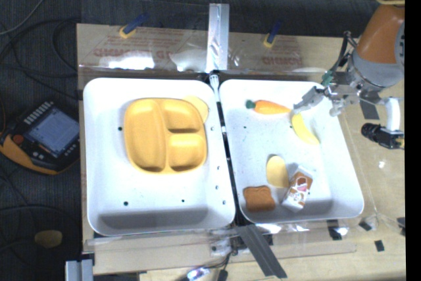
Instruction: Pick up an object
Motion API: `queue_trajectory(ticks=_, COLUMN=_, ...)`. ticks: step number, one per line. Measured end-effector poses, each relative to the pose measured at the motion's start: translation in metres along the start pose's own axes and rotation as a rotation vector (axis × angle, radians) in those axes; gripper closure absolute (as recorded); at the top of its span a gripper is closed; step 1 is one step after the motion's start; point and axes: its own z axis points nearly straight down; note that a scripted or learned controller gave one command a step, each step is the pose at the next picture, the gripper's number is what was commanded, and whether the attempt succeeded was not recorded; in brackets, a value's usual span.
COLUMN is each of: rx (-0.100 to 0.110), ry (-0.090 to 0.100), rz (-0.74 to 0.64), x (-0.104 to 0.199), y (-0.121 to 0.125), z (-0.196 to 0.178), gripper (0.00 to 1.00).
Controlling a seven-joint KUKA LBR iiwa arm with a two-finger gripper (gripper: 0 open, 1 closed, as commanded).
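The tool [316,97] hovers at the right bin's [348,168] upper right corner; whether it is open I cannot tell. The banana [304,128] lies just below-left of it, long axis slanting down-right.

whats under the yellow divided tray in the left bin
A pale yellow round piece pokes out from under the yellow divided tray at its upper right corner. The rest of it, and anything else beneath, is covered by the tray.
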Motion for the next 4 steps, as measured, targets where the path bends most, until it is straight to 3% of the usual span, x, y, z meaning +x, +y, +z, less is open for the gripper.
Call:
queue_trajectory(ticks=1, rx=-0.009, ry=0.006, rz=-0.027, x=-0.009, y=0.005, z=0.095, gripper=0.00)
queue_trajectory(ticks=2, rx=-0.006, ry=0.002, rz=-0.029, x=-0.010, y=0.005, z=0.087, gripper=1.00)
queue_trajectory(ticks=3, rx=0.000, ry=0.000, rz=0.034, x=0.104, y=-0.005, z=-0.027, gripper=1.00)
queue_trajectory(ticks=4, rx=0.000, ry=-0.004, rz=-0.298, x=0.134, y=0.056, z=-0.059, gripper=1.00)
